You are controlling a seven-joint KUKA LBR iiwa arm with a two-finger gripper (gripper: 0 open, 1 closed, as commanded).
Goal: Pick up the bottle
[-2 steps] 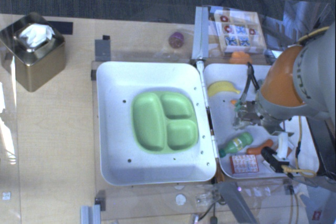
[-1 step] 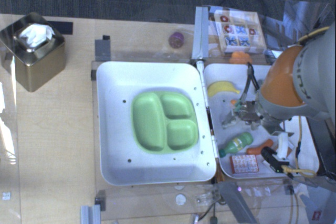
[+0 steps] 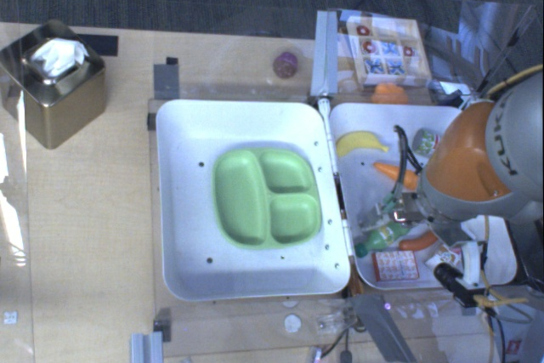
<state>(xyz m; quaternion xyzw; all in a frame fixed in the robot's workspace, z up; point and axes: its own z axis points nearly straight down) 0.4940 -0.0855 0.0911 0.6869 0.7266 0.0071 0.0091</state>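
A small green bottle (image 3: pixel 380 239) lies on its side near the front left corner of the right bin (image 3: pixel 344 125), its green cap toward the bin's left wall. My gripper (image 3: pixel 398 213) hangs low just above the bottle's right end, at the tip of the grey arm with the orange band (image 3: pixel 466 159). The arm's wrist hides much of the bin's right half. The view is too cluttered there to tell whether the gripper touches the bottle.
In the right bin lie a banana (image 3: pixel 361 144), a carrot (image 3: pixel 394 172), a red piece (image 3: pixel 419 242) and a printed card (image 3: pixel 395 267). The left bin (image 3: pixel 178 183) holds a green divided plate (image 3: pixel 266 195). A tissue box (image 3: pixel 55 85) stands far left.
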